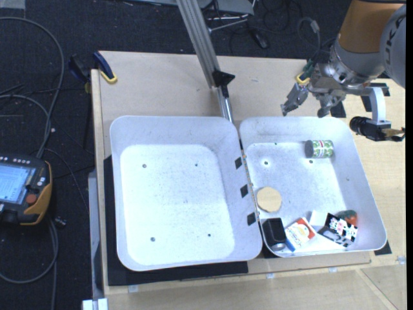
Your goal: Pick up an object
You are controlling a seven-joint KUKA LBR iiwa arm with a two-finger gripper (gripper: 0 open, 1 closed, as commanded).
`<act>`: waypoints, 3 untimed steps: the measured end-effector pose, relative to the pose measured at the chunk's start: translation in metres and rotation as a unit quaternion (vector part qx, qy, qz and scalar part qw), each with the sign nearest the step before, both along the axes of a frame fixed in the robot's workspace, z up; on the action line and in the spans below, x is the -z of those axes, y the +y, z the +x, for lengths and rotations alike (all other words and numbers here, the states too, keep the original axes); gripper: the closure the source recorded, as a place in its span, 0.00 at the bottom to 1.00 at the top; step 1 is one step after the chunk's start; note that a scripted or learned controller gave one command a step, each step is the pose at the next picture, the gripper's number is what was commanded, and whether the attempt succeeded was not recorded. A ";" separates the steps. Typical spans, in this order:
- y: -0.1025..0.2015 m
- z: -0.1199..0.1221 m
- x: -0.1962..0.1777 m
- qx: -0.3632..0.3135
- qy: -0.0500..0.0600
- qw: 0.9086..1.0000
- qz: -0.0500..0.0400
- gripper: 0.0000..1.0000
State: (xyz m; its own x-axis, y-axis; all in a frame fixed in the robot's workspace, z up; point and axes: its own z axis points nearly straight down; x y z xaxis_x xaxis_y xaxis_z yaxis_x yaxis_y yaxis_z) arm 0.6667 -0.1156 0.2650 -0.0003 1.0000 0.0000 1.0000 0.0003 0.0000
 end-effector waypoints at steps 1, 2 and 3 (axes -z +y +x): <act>-0.053 -0.078 -0.126 0.002 -0.005 1.000 -0.001 0.00; -0.051 -0.077 -0.130 0.000 0.000 1.000 0.000 1.00; 0.003 -0.054 -0.136 -0.002 0.000 1.000 0.000 1.00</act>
State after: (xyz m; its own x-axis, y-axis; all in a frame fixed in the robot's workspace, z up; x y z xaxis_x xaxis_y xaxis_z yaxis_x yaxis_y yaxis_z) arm 0.6125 -0.1121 0.4014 -0.0046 1.0000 0.0006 1.0000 0.0046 0.0005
